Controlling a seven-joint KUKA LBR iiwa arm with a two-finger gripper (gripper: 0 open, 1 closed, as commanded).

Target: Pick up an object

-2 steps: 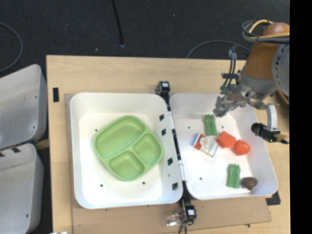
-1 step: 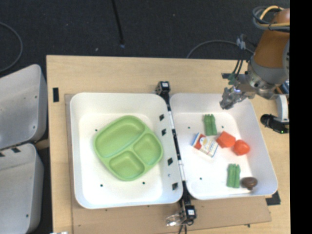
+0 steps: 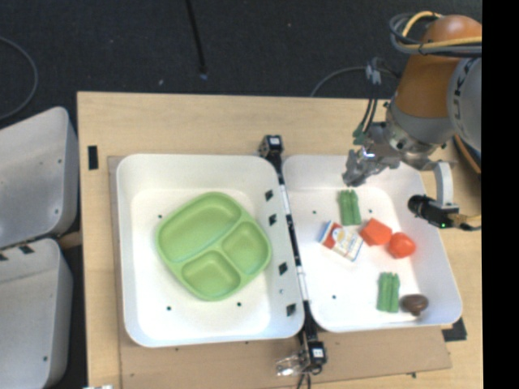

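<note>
Claw (image 3: 355, 175): hovering by right bin (image 3: 324, 306) far rim, above upright green block (image 3: 350, 207); grip state indiscernible; open floor lying leftward.

No legible text, labels, brands, numbers or signs anywhere.

Printed colour patches in red, white and blue on the small flat carton (image 3: 341, 241) lying in the right shallow white bin (image 3: 324, 298), too small and blurred to make out as letters or a brand. Plain, unmarked surfaces on the green three-compartment plastic plate (image 3: 214, 245), on the left shallow white bin (image 3: 138, 298) and on the pale wooden bench top (image 3: 186, 112). Nothing readable on the grey arm with the orange band (image 3: 428, 79) either.
</note>
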